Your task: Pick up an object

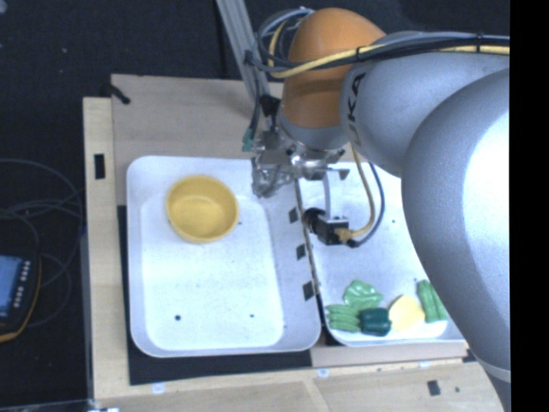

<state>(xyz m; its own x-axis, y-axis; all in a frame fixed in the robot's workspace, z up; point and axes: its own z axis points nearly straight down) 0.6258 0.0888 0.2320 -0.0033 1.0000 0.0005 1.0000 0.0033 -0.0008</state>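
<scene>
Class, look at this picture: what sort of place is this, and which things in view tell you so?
Probably a robotics lab test bench: a large grey arm reaches over two white bins holding a yellow bowl and small toy-like items.

One fixed camera looks down slantwise on both bins [137, 230].

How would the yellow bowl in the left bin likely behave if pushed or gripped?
The yellow bowl sits upright and looks low and wide, so a push would probably slide it rather than tip it. It looks like light, stiff plastic. Its smooth round rim may slip from a pinch.
</scene>
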